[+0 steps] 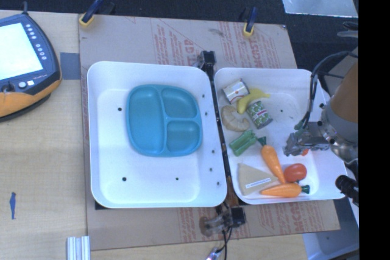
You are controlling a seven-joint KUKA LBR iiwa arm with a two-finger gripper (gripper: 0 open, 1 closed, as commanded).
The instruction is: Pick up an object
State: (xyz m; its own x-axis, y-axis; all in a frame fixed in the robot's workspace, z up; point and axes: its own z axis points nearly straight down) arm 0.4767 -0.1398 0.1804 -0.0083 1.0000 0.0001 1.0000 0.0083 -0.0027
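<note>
Though blurred, gripper (298, 144) seemingly just above tomato (295, 172).

Red print on the cardboard sheet (183, 39) is too blurred to read

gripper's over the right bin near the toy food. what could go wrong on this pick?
1. Clutter: the tomato, two carrots and the cheese wedge lie packed together, so the gripper may nudge neighbours or catch two.
2. The tomato is round and could roll away.
3. The carrots taper, so fingers may slide off.
</note>
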